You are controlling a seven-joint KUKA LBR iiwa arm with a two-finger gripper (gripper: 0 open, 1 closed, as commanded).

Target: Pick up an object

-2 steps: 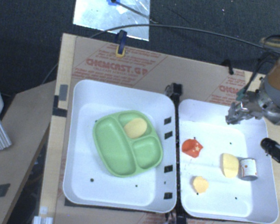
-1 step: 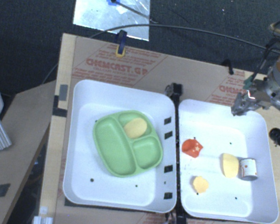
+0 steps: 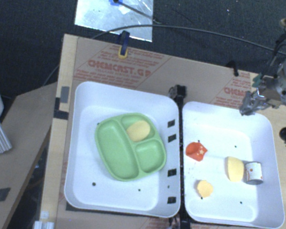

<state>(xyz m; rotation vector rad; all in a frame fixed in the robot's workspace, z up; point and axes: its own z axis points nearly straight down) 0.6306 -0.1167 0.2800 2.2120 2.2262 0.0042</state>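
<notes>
Camera view: gripper (image 3: pixel 250 106) at upper right of frame, over the far rim of the right bin (image 3: pixel 265 213), nothing between its fingers; released or clenched, cannot tell. Right bin holds a red piece (image 3: pixel 196 150) near its left wall, yellow block (image 3: pixel 235 169) touching a silver can (image 3: pixel 253 172), small yellow piece (image 3: pixel 205 189) lower centre. Left bin (image 3: pixel 80 182) holds a green tray (image 3: pixel 119 156) with a yellow lump (image 3: pixel 138 130) in its top compartment.

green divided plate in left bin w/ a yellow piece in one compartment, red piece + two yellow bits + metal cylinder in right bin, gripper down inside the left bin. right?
One thing is off: the camera view shows the gripper at the far rim of the right bin, not in the left bin. The rest holds.
</notes>
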